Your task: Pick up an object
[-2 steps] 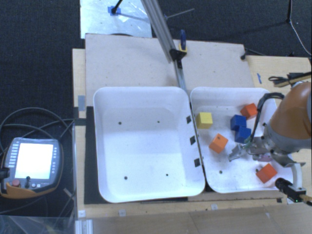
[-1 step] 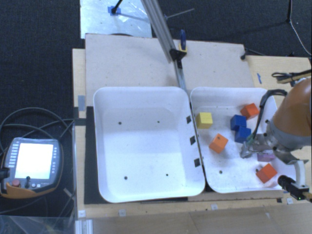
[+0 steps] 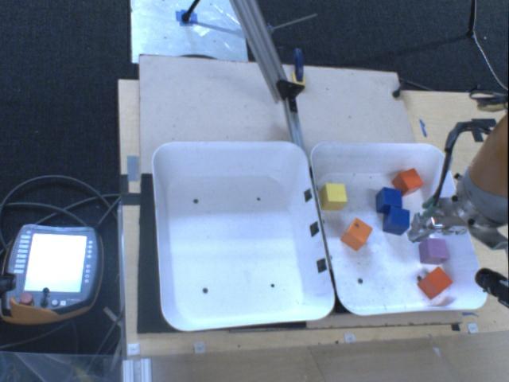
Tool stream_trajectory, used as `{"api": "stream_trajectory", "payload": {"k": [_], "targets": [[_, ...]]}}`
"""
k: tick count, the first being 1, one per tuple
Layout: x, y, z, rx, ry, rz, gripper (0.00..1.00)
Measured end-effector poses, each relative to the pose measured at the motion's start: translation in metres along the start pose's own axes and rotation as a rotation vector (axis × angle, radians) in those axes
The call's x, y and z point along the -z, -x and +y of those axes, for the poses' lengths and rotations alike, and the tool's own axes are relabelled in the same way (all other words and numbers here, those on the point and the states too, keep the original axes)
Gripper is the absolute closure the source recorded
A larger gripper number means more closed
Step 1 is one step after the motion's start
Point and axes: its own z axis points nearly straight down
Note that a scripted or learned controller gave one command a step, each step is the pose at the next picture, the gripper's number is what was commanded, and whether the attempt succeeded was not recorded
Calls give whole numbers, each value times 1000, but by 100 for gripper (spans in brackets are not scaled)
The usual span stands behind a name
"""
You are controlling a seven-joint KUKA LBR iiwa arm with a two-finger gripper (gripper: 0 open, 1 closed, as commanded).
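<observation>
- two shallow white bins sit side by side on a pale bench (image 3: 238,102); both are smooth, glossy plastic with rounded corners and low sloped walls.
- the left bin (image 3: 171,165) shows a bare floor with a few small dark dots.
- the right bin (image 3: 350,153) holds all the blocks, small matte cubes with crisp edges.
- a yellow block (image 3: 333,196) lies near the shared wall, well apart from the others.
- an orange block (image 3: 356,234) lies tilted near the middle of the floor, with open floor all round it.
- two blue blocks (image 3: 392,210) sit touching, one just behind the other; another orange block (image 3: 407,181) is near them toward the far wall.
- a purple block (image 3: 433,251) lies by the right wall, and a third orange block (image 3: 435,282) sits just in front of it, near the front right corner.
- the gripper (image 3: 425,227), bare grey metal, hangs low at the right side of that bin, between the blue pair and the purple block, just beside both.
- whether it is released or clenched cannot be told; no block is seen between its tips.
- room is tight there: wall to the right, blocks on both sides.
- a grey handheld pendant (image 3: 49,273) with a pale screen lies to the left of the bench, cables looped round it.
</observation>
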Motion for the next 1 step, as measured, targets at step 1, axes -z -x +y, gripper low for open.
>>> {"api": "stream_trajectory", "payload": {"k": [1], "targets": [[27,1,2,0,-3,1,100]]}}
